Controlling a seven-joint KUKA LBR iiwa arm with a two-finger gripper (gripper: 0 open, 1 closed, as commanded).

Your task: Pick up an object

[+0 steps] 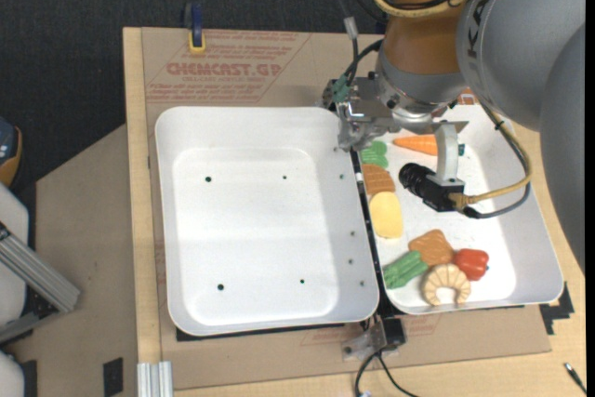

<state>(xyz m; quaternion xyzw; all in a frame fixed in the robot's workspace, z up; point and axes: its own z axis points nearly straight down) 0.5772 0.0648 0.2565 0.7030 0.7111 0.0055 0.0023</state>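
Gripper (400, 139): poised low over right bin (521, 228); grip state we cannot tell. Carrot (416, 144) just beside it, likeliest target. Corn (386, 214), croissant (448, 284) nearer us, well apart. Arm upright, we judge, for descent.

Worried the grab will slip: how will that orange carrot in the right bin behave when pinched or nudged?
The carrot looks like smooth molded plastic, so probably stiff, light, and a bit slippery. Its tapered round shape may roll or pivot if pushed. It lies close under the gripper.
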